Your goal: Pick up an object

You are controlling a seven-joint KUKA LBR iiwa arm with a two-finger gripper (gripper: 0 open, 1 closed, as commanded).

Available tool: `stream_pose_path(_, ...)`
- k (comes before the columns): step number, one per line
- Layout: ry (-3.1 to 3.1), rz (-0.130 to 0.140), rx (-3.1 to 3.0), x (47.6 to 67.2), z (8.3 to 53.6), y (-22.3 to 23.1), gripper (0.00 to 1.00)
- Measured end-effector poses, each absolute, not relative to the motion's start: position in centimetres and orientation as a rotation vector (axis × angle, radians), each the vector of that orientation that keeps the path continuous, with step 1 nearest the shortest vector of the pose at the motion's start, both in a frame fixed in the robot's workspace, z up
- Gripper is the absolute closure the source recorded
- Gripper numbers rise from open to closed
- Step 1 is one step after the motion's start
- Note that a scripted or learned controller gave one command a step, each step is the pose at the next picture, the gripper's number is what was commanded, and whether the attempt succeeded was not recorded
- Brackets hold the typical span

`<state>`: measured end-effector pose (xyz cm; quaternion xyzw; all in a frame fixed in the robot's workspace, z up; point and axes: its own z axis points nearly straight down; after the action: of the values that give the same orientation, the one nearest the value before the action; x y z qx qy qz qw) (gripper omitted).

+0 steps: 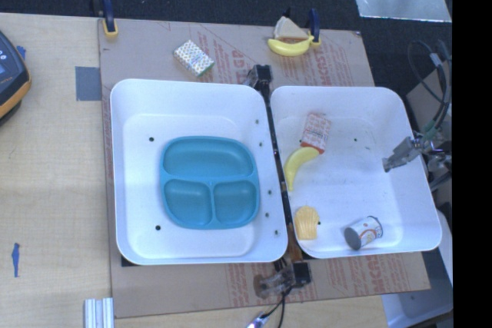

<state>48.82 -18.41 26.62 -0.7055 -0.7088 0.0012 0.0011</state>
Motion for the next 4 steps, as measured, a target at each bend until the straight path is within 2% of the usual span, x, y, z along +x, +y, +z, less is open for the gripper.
stream_pose_path(1, -2.227, 0.006, -2.212, 54.2, 19.3, -13.7, 0.0)
stream_pose_path(2, -2.227, 0.004, -2.215, 57.0, 10.1, -10.2, 0.0)
stream_pose_path(3, -2.225, 0.001, -2.217, 62.6, 12.0, -11.1, 0.0)
stream_pose_path(4, -2.226, 0.002, -2.214, 65.7, 12.0, -12.9, 0.0)
